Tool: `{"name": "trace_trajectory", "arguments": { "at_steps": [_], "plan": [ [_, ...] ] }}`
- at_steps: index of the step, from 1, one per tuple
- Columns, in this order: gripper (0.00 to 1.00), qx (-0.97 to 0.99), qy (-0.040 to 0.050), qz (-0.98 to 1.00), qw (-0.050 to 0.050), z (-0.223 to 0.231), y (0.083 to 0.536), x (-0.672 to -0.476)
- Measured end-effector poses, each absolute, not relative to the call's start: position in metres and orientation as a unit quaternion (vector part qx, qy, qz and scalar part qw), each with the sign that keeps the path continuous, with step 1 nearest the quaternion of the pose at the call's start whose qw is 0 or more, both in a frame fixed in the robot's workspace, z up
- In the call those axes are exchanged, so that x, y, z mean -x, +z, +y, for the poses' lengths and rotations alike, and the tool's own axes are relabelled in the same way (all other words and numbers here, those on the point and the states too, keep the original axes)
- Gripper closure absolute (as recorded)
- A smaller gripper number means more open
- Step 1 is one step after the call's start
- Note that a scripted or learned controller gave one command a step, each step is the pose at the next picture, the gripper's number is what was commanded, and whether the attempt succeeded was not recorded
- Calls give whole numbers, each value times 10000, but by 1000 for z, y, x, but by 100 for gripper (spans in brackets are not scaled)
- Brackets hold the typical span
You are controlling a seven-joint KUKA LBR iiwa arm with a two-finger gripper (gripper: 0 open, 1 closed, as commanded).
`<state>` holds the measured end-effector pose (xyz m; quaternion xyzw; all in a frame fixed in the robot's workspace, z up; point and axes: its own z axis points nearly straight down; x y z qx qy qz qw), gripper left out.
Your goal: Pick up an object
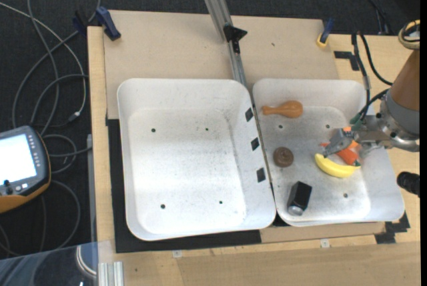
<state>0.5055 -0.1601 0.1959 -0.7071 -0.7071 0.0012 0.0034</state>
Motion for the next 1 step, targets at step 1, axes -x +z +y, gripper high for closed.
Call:
{"name": "trace_trajectory", "arguments": {
  "at_steps": [1],
  "plan": [
    [0, 7072, 15, -7070, 36, -164, 143, -514]
  ]
}}
